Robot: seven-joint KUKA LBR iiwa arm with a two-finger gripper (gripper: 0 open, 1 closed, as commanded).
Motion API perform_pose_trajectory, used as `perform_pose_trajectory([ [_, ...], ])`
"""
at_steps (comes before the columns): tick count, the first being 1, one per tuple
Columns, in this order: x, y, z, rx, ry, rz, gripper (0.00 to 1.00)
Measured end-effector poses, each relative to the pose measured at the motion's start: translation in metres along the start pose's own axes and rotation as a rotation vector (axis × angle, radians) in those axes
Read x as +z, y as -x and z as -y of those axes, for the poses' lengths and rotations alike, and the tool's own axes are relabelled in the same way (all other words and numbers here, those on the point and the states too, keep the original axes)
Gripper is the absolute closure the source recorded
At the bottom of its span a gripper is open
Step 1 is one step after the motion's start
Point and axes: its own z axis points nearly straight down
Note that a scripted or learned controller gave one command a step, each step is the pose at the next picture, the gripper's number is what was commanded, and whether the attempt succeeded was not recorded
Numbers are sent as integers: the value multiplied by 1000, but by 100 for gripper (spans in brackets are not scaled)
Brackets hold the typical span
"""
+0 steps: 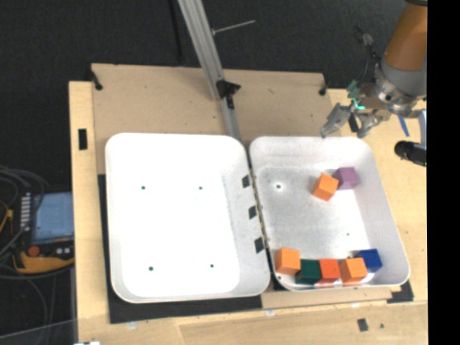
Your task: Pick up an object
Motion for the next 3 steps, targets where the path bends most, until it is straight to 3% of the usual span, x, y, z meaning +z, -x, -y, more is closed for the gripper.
perform_pose_trajectory([
  [3, 129, 17, 0, 4, -2, -1, 0],
])
